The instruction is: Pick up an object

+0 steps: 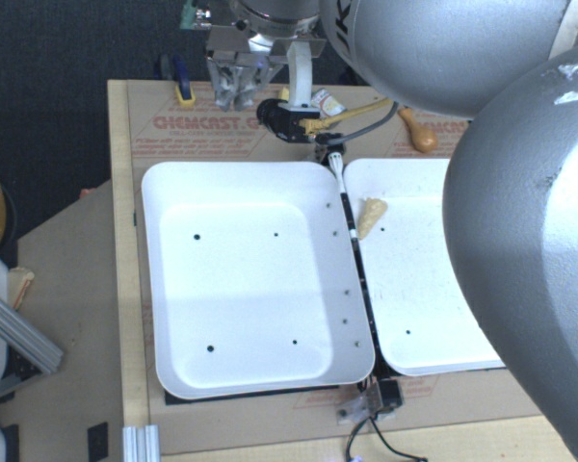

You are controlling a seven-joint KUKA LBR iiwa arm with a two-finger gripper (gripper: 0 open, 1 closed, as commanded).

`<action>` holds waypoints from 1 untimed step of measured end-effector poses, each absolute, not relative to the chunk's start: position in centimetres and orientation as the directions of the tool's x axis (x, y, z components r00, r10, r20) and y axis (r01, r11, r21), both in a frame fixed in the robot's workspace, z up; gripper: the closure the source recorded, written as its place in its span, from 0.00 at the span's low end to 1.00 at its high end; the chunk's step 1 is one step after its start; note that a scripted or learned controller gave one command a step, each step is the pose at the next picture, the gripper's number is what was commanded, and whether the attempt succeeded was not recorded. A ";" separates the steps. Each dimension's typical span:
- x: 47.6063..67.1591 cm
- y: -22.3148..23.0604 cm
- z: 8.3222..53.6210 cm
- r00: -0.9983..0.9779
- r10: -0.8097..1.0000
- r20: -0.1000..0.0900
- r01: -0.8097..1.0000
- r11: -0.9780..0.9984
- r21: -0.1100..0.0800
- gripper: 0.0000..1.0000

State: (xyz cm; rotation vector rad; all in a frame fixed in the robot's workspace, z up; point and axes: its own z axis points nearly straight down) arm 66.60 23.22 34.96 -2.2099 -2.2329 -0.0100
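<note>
We see the shallow white plastic left bin (150,200) and its twin, the shallow white plastic right bin (414,296), set rim to rim along a dark seam on a tan board printed with red lettering (127,258). Both have rounded corners and smooth, slightly glossy walls. The left bin's floor is a broad stretch of white marked by four small dark dots, so the widest open room lies there.

The bulky grey arm (520,258) hangs over the right bin's right part and hides that side's rim.

The metal two-finger gripper (236,89) sits over the board just beyond the left bin's far rim, above the red lettering. We cannot tell whether it is open or closed, and we see nothing held in it.

The pale cream crumpled lump (370,216) lies on the right bin's floor, just beside the seam-side wall and near the far corner. It looks soft and irregular.

A brown pear-shaped piece (422,135) rests on the board beyond the right bin's far rim. A small blue and yellow item (183,81) stands at the board's far edge.
</note>
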 end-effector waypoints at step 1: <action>66.7 17.3 41.2 0.005 1.000 0.000 1.000 -0.005 0.011 1.00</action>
